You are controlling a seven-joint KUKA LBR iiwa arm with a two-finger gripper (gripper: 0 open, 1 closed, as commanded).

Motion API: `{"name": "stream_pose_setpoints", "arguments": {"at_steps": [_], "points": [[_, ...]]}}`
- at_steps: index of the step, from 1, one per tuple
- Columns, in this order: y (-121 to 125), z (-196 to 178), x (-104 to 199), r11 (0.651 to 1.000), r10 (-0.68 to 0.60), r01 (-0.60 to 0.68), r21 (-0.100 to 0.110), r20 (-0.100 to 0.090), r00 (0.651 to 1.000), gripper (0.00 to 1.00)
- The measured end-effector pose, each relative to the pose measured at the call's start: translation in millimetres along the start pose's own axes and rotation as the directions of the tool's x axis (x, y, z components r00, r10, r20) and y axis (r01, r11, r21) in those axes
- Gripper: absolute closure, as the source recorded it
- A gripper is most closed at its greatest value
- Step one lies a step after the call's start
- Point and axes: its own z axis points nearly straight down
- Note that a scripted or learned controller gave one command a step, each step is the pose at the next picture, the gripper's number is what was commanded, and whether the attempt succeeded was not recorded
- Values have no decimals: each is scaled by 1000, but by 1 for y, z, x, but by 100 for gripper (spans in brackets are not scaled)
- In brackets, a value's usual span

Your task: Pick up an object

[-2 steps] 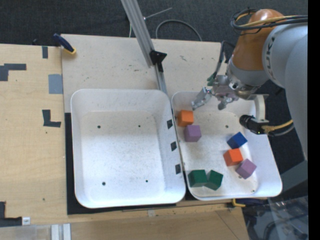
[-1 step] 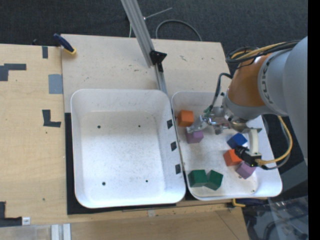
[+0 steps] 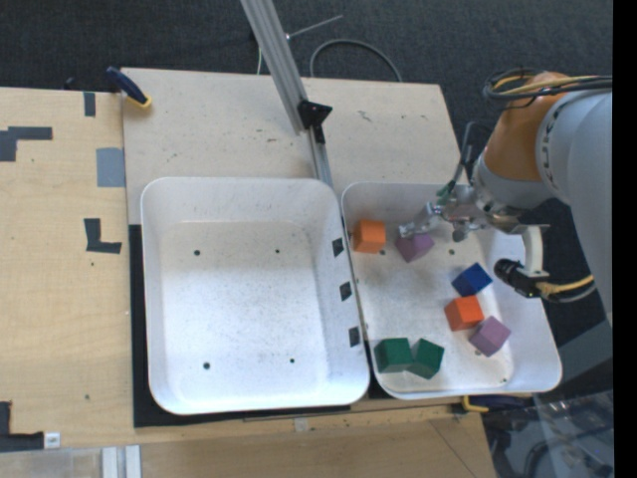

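1. The right bin (image 3: 549,364) is the landmark; it holds seven small blocks, and the left bin (image 3: 159,267) sits touching it on one side
2. The gripper (image 3: 441,217) hangs over the far end of the right bin, its tip just above a purple block (image 3: 415,246)
3. Whether the fingers are spread or closed cannot be told, and nothing can be seen held between them
4. The purple block, the likely target, rests on the bin floor near the far wall, just beside an orange block (image 3: 370,235) that lies nearer the left bin
5. It looks like a small, light, stiff cube, probably foam or wood, with flat faces that should not slip much
6. Best taken across two opposite flat sides, square on; it sits slightly turned, so the fingers may need to rotate to match
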Motion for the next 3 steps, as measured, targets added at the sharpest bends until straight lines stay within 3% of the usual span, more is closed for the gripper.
{"name": "stream_pose_setpoints", "arguments": {"at_steps": [1,2,3], "points": [[52,12,48,999,3,-4,39,21,1000,0],[41,-38,-13,1000,5,-6,20,8,1000,0],[5,17,47,1000,-2,2,26,3,1000,0]]}}
